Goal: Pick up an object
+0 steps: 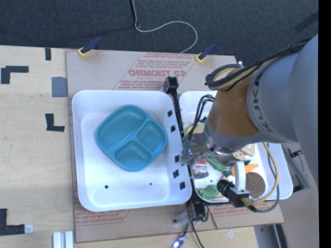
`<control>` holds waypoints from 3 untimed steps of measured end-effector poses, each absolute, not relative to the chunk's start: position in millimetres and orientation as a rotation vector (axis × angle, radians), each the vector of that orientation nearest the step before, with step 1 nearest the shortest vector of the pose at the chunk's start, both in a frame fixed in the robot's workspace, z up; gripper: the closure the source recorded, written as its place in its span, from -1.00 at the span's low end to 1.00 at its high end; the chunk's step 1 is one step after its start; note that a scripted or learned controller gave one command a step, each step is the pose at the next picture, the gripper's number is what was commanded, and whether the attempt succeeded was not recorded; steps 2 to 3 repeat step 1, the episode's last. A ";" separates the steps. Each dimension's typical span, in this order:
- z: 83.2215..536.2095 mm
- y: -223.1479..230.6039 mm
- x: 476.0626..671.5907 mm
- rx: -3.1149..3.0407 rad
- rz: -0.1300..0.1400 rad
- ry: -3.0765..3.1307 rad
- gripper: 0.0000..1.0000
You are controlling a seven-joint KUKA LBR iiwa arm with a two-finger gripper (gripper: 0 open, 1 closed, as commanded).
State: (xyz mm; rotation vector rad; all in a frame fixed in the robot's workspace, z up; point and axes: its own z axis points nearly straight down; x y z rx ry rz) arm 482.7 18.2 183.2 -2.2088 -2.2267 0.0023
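Observation:
A blue divided plate [132, 137] lies in the left bin [93, 190]. In the right bin [189, 99] my arm hangs low over a heap of small things. My gripper [199, 159] sits at the bin's left side, just above a small red-and-white packet [200, 169]. Close by lie a green piece [209, 192], a brown round thing [254, 183] and an orange piece [250, 165]. My arm hides much of that bin.
A black divider strip [176, 119] runs between the two bins. The bins rest on a cardboard sheet [155, 71] held by yellow-and-blue clamps [89, 46] at its far corners. A thin cable [165, 27] lies on the dark floor behind.

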 end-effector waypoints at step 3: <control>362.0 70.1 485.0 -2.215 -0.022 -2.238 1.00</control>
